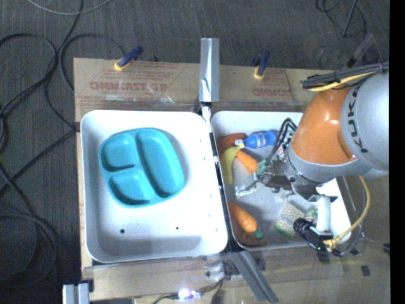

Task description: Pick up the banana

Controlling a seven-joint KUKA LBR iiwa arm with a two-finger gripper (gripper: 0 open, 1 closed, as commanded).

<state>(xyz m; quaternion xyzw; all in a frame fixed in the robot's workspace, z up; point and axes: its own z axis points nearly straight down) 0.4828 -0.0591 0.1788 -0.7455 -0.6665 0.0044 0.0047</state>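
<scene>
Two shallow white bins sit side by side on a counter [88, 84] covered with cardboard, seen from above at a slant. The left bin [95, 233] holds a blue divided tray [144, 166] with three compartments. The right bin [223, 120] holds a cluster of small items along its left side. The banana [228, 162] lies there, yellow, close to the bin's left wall, partly tucked under a carrot [247, 161] that crosses it. A blue bottle [261, 138] lies just beyond them, toward the far wall. A second carrot [244, 219] lies near the front wall. The grey arm [370, 128] with its orange band reaches in from the right over the right bin. Its end effector [248, 187] hangs just beside the banana, between the two carrots; whether it is apart or together cannot be told. Two clamps [128, 57] pinch the cardboard's far edge.
</scene>
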